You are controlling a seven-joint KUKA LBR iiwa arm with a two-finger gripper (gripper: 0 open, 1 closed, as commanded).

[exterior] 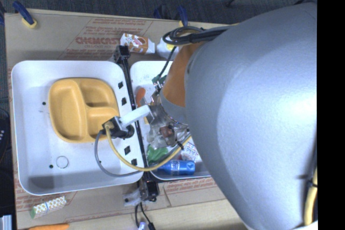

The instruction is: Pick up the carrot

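Note:
The carrot (pixel 140 96) shows as a short orange piece at the left wall of the right bin (pixel 144 68), near the divider between the bins. My gripper (pixel 162 132) hangs low over the right bin, just right of and below the carrot, above a clutter of items. The grey arm with its orange band (pixel 178 81) covers most of that bin.
A yellow divided tray (pixel 81 107) lies in the left bin (pixel 27 132). A green item (pixel 157 155) and a blue bottle (pixel 178 168) lie at the right bin's near edge. A yellow cable (pixel 125 157) loops over the divider. A small packet (pixel 134 42) sits on the cardboard behind the bins.

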